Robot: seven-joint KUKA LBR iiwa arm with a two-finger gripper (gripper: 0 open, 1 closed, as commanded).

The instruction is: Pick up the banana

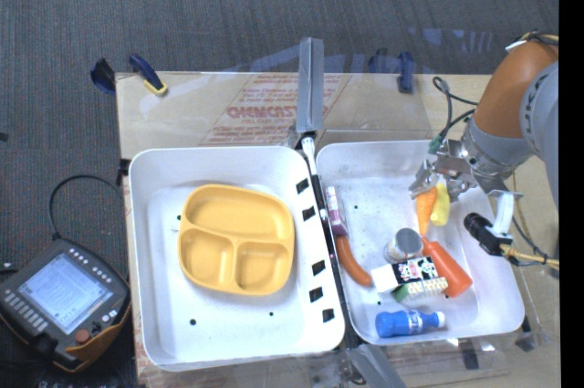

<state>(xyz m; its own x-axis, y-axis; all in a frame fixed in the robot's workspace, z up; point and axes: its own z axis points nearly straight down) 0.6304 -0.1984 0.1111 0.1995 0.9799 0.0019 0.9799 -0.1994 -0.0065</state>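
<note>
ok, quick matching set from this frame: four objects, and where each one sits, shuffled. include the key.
Things:
1. yellow plate
2. blue bottle
3. banana
4. hot dog

Places:
A. near edge of the right bin
B. right bin, right under the claw
C. left bin
D. right bin, close to the divider between the two bins

Pairs: 1-C, 2-A, 3-B, 4-D. The claw is low over the banana, beside a carrot.
</note>
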